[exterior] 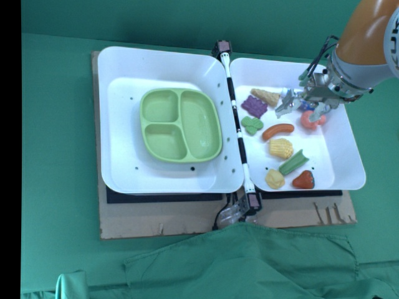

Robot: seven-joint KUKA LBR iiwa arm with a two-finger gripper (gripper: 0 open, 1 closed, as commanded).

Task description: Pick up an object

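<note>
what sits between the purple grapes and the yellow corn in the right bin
In the camera view, the red sausage lies between the purple grapes and the yellow corn, with the green leafy piece just off to the left of that line.

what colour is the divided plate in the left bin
Light green. The divided plate, with three compartments, shows plainly in the camera view, lying in the left bin.

The only lettering is part of the maker's name in dark capitals on the arm (374, 36), up and right of the claw (304, 108); it is cut off at the edge.
</note>
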